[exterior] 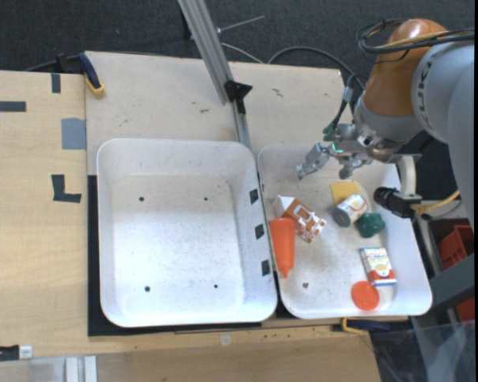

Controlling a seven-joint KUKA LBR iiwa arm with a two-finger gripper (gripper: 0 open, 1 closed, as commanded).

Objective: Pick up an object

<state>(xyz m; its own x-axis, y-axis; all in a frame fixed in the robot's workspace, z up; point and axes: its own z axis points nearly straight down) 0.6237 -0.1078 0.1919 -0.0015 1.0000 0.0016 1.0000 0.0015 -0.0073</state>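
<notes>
Orange carrot [283, 246] and the rest untouched in the right bin [421, 273], claw [328, 164] hovering open and empty, so next it needs to drop onto something.

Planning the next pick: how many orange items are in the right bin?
2. An orange carrot lies along the bin's left wall; an orange disc sits near the front edge. Nothing appears hidden.
</notes>
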